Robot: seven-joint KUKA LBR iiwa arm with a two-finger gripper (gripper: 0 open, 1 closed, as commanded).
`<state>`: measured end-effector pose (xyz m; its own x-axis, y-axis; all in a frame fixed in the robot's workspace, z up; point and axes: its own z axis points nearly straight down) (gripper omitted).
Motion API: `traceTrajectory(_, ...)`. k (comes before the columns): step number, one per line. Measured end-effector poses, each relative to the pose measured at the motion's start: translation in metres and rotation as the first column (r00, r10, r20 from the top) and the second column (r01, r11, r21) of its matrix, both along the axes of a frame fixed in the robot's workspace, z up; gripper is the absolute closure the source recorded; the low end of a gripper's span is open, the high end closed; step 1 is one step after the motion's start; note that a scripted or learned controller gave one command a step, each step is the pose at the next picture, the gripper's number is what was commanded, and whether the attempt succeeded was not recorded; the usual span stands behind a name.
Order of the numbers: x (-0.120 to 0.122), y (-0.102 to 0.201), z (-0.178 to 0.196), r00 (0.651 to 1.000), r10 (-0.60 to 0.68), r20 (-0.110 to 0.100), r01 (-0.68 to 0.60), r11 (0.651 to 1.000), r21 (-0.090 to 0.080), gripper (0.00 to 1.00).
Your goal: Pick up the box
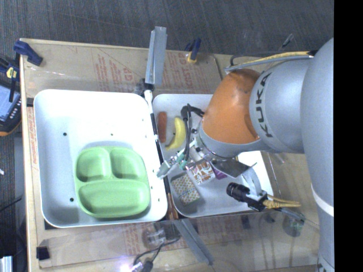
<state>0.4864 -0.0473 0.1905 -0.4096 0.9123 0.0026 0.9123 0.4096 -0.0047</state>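
Below, plywood bench (85,67) bears two white bins (57,129) — claw (180,166) state unclear.

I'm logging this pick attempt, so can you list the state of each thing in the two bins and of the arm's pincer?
Green tray: flat in the left bin, compartments up.
Banana: lying in the right bin, beside the hot dog.
Hot dog: lying near the right bin's left wall.
Box: under the arm's wrist, partly hidden; grasp unclear.
Patterned packet: flat on the right bin's floor.
Pincer: low over the box.
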Motion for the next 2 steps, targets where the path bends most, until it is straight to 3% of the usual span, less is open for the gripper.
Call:
traceTrajectory(1,-0.01,-0.072,0.022,0.999,-0.033,0.005,0.033,0.999,0.0,0.0)
traceTrajectory(2,-0.009,-0.125,0.063,0.974,-0.226,0.004,0.226,0.974,-0.001,0.0)
